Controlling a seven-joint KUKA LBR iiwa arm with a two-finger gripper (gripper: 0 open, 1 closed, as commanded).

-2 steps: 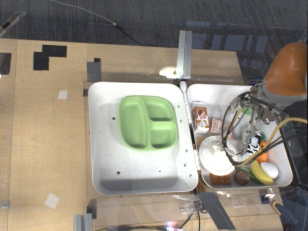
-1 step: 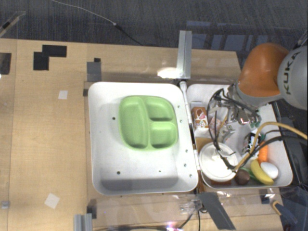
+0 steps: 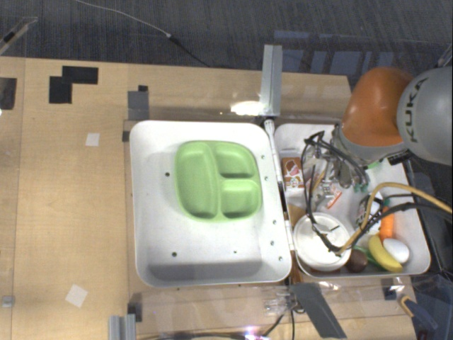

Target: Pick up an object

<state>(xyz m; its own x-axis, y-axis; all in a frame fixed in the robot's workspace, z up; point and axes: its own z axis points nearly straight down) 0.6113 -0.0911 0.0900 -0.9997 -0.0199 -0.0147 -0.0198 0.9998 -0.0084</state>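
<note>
Two bins: a left bin (image 3: 148,190) and a right bin (image 3: 425,257) sit side by side on the wooden bench (image 3: 64,211), with a narrow divider between them.
Left bin contents: one green divided tray (image 3: 216,179) lies flat near the middle, slightly toward the far side; it has one long compartment on its left and two smaller ones on its right.
Arm: the grey arm (image 3: 425,115) with its orange band (image 3: 371,115) reaches in from the right and hangs over the far half of the right bin, trailing black and yellow cables.
Pincer: the gripper (image 3: 333,179) points down into the right bin amid a tangle of wires — whether it is apart or together cannot be told, and nothing is visibly clamped in it.
Objects in the right bin: all lie near or below the pincer, none of them between it.
Small box: a brown and white printed packet (image 3: 292,174) lies just left of the pincer against the bin's left wall, its long axis running far to near.
White bowl: a round white bowl (image 3: 320,243) sits upright in the near-left corner, on the near side of the pincer, with a black cable crossing its rim.
Banana: a yellow banana (image 3: 382,253) lies in the near-right part, its long axis slanting from far-left to near-right.
Other pieces: a dark brown round item (image 3: 358,261) touches the banana's left end, a white egg-like item (image 3: 398,249) sits just right of the banana, and an orange item (image 3: 386,227) lies just beyond it — all well to the near-right of the pincer.
</note>
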